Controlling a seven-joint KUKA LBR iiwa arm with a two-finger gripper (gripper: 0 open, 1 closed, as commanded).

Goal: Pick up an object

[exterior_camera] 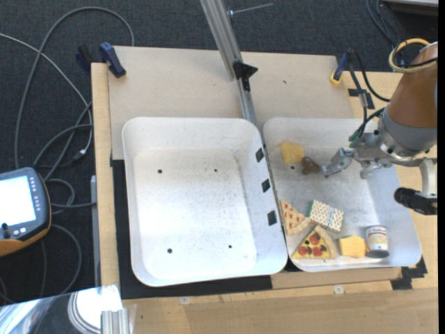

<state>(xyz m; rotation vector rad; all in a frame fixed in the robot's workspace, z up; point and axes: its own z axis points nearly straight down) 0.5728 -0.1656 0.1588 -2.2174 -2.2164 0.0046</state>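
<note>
My fingers (338, 163) hang over the right bin (410, 245), near its upper middle; I cannot tell whether they are apart or together. Just to their left lie a yellow lump (292, 152) and a small brown piece (310, 165), touching each other; the brown piece's long axis runs toward my fingers. Along the bin's lower edge sit a pizza slice (315, 244), a waffle-like slice (292, 216), a dotted cracker (327, 215), a cheese block (352, 246) and a small can (377, 238). The left bin (139, 134) sits alongside on the surface (174, 82).
</note>
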